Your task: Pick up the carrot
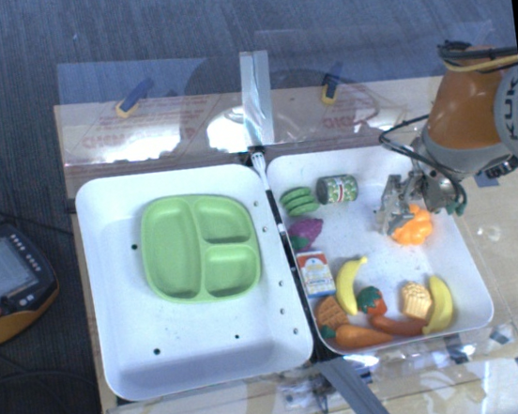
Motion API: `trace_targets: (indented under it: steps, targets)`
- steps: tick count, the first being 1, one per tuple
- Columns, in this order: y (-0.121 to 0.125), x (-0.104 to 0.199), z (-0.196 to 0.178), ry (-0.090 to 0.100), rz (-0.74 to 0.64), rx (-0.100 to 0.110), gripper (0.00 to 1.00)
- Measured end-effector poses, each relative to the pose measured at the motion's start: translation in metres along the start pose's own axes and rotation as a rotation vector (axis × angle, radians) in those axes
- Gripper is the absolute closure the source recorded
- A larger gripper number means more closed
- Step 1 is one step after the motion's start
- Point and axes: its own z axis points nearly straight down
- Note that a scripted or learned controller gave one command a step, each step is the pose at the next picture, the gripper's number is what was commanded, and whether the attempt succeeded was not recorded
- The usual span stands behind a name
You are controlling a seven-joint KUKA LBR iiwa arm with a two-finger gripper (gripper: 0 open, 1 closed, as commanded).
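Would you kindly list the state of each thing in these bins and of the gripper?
Carrot: lying flat at the right bin's front edge, untouched.
Gripper: low over the right bin, beside the orange pepper.
Orange pepper: resting on the bin floor.
Green tray: flat in the left bin, nothing in its compartments.
Can: lying on its side.
Two bananas: lying flat.
Juice carton: lying flat.

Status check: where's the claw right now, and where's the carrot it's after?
Claw over right bin, beside an orange toy. Carrot lying at bin's near edge, untouched. Bananas and other toys crowd it.
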Motion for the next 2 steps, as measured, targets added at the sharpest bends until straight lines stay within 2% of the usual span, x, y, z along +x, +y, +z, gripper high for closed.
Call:
trace_targets:
  steps: [1,2]
  targets:
    - [0.014,-0.016,-0.080,0.008,-0.084,-0.004,1.00]
    - [-0.017,0.037,-0.026,0.020,-0.225,-0.008,1.00]
